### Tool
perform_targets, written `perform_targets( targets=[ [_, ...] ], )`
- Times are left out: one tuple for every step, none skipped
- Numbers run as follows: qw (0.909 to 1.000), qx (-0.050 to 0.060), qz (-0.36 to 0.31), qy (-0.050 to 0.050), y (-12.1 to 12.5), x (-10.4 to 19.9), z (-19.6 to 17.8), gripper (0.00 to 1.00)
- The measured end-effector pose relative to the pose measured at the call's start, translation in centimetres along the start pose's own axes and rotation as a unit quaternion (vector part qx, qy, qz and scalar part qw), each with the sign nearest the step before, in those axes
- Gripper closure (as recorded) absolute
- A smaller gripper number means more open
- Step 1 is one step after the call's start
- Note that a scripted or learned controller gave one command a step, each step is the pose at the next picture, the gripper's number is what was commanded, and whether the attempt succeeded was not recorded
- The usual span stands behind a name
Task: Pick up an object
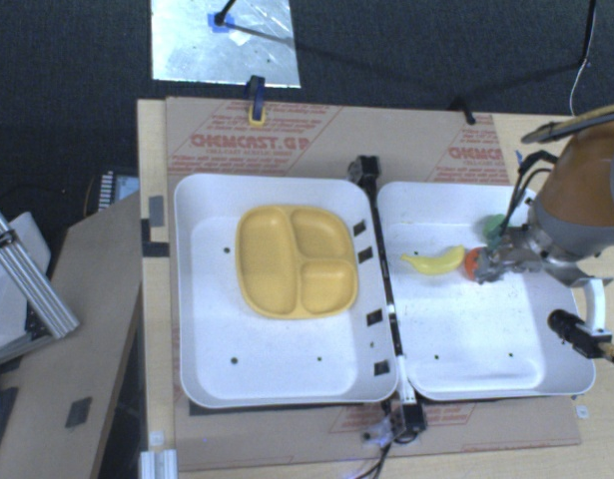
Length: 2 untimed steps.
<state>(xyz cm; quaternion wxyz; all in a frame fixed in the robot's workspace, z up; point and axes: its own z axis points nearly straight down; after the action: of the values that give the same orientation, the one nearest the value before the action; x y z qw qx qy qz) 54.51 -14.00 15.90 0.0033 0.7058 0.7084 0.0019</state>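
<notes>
The left bin (202,267) holds a yellow divided plate (295,260), lying flat near its middle with three compartments facing up; a black hinge strip (381,287) runs between the two bins; in the right bin (466,367), a yellow toy banana (434,260) lies on the floor of the upper half, its curve pointing toward the arm; just right of it a small red-orange object (472,260) sits touching the gripper (489,264), with a green object (493,227) just behind it; the gripper is down at the bin floor beside these pieces, and whether it grasps anything cannot be told; the grey and orange arm (581,193) enters from the right.
</notes>
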Motion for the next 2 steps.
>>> perform_targets(
  targets=[
    [1.0000, 0.001, 0.000, 0.000, 0.1, 0.1, -4.3, 1.00],
    [1.0000, 0.001, -0.001, 0.000, 0.3, 0.1, -8.4, 1.00]
  ],
)
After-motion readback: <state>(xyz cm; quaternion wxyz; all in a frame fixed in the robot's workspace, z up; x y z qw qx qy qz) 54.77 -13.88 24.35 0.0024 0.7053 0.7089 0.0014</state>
